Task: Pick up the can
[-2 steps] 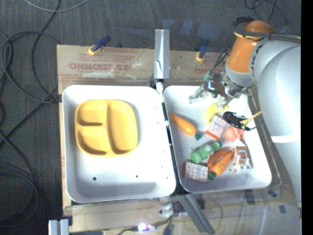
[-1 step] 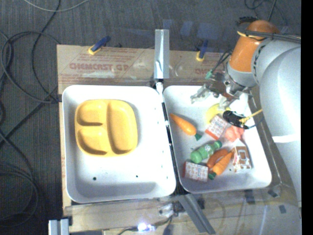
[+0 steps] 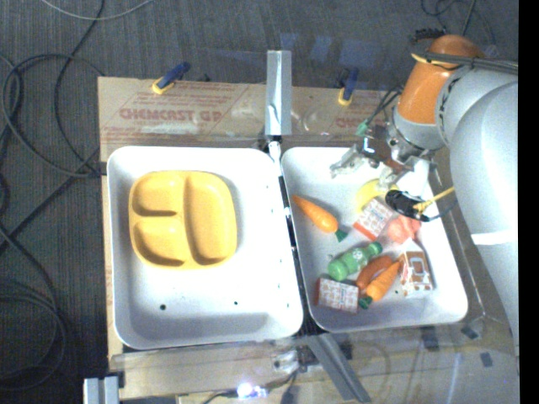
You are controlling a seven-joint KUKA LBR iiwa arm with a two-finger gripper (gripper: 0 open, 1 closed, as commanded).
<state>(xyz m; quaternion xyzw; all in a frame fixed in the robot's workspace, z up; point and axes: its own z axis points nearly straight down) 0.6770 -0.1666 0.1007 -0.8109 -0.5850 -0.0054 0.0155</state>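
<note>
approach step: end effector (image 3: 358, 156) open, empty, near far rim of right bin (image 3: 455, 305). can (image 3: 337, 294) lying by near rim. next: reach twd can, descend, close.

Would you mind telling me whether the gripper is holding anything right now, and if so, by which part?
Nothing is held. The gripper hovers open over the upper part of the right bin, with no item between its fingers.

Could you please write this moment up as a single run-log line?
gripper: over right bin top, holds nothing seen | can: lying near bin's front, untouched | yellow tray: left bin | status: pick not yet made
</note>
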